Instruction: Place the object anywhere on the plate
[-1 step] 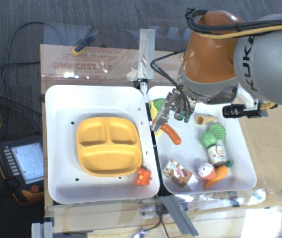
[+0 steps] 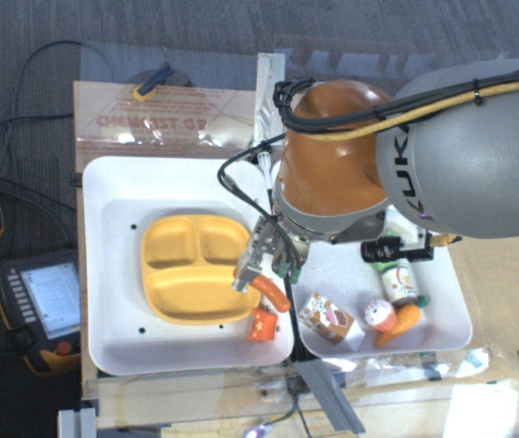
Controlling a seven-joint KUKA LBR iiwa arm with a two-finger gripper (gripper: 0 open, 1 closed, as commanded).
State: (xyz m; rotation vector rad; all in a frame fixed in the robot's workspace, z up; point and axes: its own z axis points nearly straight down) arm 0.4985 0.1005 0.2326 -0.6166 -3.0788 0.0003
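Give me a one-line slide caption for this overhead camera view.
KUKA arm's gripper holds an orange toy over the yellow plate's right edge in the left bin.

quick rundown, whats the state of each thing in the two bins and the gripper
gripper: over the plate's right edge, orange object at its fingers
orange object: slanted, off the plate
plate: yellow, flat in left bin, nothing on it
small red-orange item: in left bin beside plate
carrot: lying in right bin

My view is evenly and brightly lit from above, with soft shadows inside the white bins (image 2: 95, 245), mild glare on them, slightly soft focus overall.
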